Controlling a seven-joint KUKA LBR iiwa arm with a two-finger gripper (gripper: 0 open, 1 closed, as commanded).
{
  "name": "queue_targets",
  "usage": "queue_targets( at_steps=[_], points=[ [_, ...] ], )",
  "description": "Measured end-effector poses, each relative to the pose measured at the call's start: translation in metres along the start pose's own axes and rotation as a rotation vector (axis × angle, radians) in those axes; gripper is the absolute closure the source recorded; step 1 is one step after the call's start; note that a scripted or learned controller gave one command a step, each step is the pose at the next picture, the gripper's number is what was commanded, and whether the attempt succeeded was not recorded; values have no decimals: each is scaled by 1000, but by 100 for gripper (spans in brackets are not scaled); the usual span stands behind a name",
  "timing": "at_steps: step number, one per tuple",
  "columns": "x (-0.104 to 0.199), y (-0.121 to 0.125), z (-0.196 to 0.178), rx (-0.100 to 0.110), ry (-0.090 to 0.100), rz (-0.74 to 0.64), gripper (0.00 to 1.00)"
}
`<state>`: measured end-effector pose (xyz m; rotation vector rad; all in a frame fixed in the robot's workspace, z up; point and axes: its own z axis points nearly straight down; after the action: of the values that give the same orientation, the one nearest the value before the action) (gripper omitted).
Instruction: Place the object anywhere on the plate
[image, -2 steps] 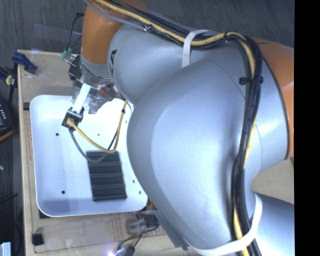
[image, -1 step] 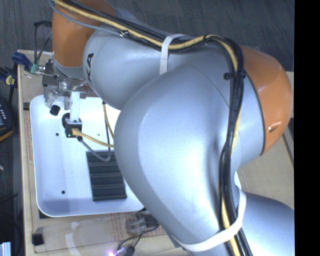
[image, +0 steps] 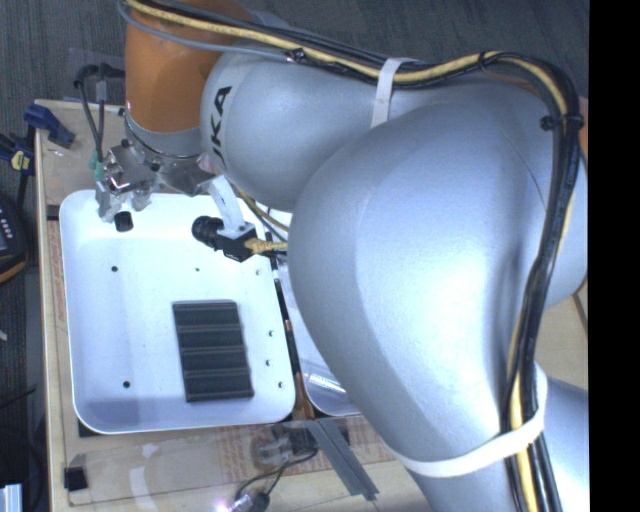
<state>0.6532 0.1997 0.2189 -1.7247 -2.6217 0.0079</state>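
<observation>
Big grey arm (image: 430, 270) hogging the shot, its bulk covering most of the right bin (image: 325, 400).

The orange band (image: 165, 70) sits at the top left, and under it the gripper (image: 118, 200) hangs over the far left corner of the left bin (image: 100, 330). Honestly can't tell from here how the jaws stand, there's too much clutter around the wrist. The only loose thing I can see is a dark ribbed block (image: 212, 350) lying flat in the left bin's near half, well apart from the gripper. It sits on the bin floor, a little right of middle. A yellow and black cable (image: 480, 62) runs along the arm.
</observation>
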Motion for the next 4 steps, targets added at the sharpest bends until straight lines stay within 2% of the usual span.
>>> queue_targets(
  at_steps=[1, 2, 3, 4],
  points=[
    [0, -74, 95, 0, 0, -234, 100],
    [-22, -149, 71, -2, 0, -565, 100],
    [74, -148, 124, -2, -12, -505, 100],
    [4, -190, 63, -5, -2, -682, 100]
  ],
)
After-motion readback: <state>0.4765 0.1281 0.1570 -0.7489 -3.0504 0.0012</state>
